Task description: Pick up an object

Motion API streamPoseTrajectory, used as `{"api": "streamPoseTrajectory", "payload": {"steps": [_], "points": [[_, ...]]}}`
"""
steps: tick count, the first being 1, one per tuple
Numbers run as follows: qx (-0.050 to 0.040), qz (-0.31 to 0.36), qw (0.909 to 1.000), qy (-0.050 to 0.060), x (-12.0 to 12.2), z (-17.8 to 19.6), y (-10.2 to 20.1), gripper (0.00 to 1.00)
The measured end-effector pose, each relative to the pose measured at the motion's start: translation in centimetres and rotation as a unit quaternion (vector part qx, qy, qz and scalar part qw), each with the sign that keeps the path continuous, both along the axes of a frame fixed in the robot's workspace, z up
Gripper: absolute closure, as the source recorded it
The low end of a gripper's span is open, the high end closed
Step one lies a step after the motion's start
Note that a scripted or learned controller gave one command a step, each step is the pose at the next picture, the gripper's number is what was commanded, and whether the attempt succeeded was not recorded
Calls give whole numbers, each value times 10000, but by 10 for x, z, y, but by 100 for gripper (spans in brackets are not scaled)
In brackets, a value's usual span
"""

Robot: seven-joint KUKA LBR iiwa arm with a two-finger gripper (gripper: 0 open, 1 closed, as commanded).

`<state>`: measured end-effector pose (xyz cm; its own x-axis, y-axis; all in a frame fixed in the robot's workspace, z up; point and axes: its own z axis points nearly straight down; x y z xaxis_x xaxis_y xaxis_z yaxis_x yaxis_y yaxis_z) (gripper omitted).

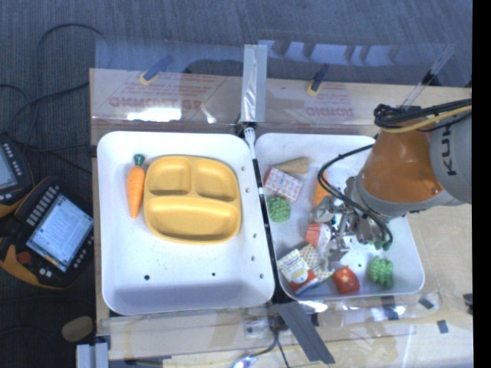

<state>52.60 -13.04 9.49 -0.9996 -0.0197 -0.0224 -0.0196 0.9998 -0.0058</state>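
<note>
My gripper (335,234) hangs low in the right bin (406,282), under the arm's orange band (399,167). It sits among a cluster of small items: a red-and-white piece (314,234) just to its left, a white snack packet (295,265) below it, and a red tomato (347,280) at the lower right. An orange piece (321,191) lies just above the gripper, partly hidden by the arm. Nothing visibly hangs from the gripper.
The right bin also holds a bread slice (292,165), a pink-dotted packet (281,183), a green vegetable (278,210) and a green toy (380,270). The left bin (115,282) holds a yellow divided plate (192,198) and a carrot (136,188). Black cables (341,159) trail from the arm.
</note>
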Motion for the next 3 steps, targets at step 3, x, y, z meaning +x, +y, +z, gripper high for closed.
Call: {"api": "streamPoseTrajectory", "payload": {"steps": [3], "points": [[9,-28,10000,59,56,-6,-36,0]]}}
